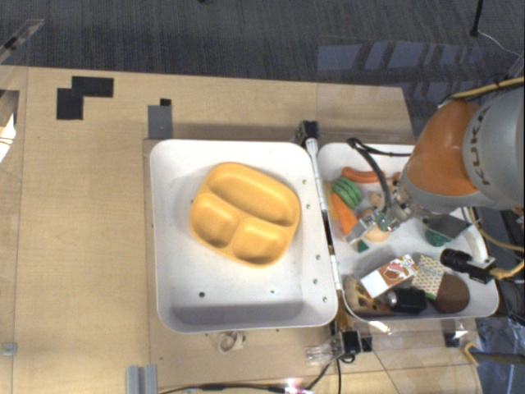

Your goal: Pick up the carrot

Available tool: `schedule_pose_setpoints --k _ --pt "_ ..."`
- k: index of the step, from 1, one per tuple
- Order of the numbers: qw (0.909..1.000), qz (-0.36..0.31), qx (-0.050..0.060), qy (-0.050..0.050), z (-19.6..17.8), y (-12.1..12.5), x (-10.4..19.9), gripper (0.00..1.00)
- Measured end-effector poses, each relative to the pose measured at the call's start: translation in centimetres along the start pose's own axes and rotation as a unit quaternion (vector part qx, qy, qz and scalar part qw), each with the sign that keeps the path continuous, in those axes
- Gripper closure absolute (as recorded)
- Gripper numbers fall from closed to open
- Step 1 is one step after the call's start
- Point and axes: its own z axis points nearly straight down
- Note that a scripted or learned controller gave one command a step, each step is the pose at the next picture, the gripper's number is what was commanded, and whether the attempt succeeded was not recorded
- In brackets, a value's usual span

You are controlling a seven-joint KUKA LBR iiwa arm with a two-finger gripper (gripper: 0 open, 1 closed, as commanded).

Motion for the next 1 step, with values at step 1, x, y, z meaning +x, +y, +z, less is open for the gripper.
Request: schedule_pose_setpoints --k 1 --pt "0.9988 0.049 0.000 -0.001 0.82 3.48 -2.70 0.00"
